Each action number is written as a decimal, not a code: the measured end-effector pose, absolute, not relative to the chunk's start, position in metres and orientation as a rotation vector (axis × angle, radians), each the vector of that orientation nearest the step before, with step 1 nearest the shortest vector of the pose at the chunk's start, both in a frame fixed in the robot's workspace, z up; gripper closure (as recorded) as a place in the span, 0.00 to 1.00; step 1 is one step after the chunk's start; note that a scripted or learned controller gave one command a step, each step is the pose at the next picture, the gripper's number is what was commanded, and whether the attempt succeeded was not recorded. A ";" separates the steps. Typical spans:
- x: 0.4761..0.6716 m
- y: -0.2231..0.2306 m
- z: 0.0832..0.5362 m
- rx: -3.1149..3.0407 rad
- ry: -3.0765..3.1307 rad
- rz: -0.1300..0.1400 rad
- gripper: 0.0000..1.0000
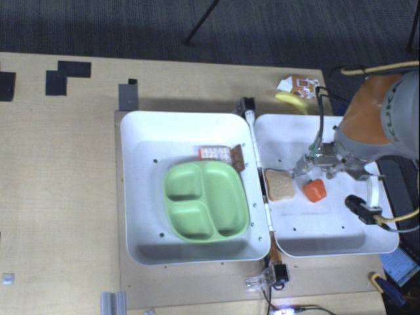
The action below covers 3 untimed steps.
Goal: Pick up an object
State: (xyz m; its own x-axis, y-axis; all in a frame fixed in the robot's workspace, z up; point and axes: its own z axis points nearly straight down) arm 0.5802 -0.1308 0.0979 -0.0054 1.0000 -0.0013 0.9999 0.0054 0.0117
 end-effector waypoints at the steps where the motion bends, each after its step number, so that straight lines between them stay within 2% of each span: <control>1: 0.617 -0.093 0.085 2.213 2.225 0.004 0.00; 2: 0.607 -0.084 0.086 2.213 2.225 0.005 0.00; 3: 0.639 -0.097 0.085 2.211 2.228 0.003 0.00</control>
